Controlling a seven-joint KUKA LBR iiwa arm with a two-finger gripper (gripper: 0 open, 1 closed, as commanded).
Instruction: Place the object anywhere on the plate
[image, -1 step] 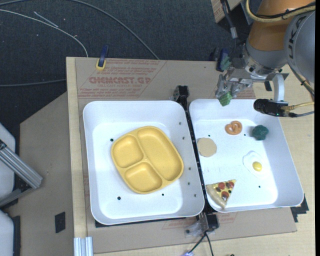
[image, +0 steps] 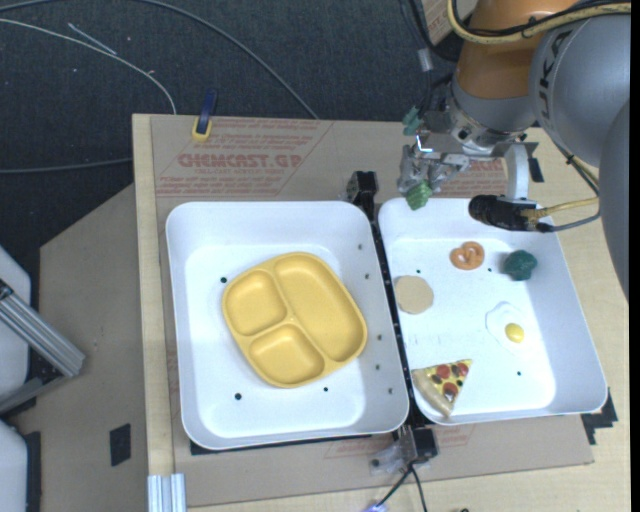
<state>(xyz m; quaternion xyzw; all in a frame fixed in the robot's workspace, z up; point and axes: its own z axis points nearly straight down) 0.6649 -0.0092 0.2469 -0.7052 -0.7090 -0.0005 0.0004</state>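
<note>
- While the arm (image: 560, 70) hung over the right bin's (image: 570, 350) far edge, the gripper (image: 424, 180) sat at about twelve o'clock of that bin, with a small green object (image: 418, 194) pinched between its fingers, apparently lifted clear of the floor.
- The yellow plate (image: 292, 318) lay in the middle of the left bin (image: 190, 300), three compartments up, well apart from the gripper, down toward eight o'clock from it.
- Loose in the right bin: a pretzel (image: 466, 256), a dark green piece (image: 520, 264) at its three o'clock, a tan disc (image: 413, 294), a fried egg (image: 508, 326), a pizza slice (image: 444, 382) at six o'clock.
- My read: the pick looked done and the carry came next, so the object hung high to clear the divider between bins.
</note>
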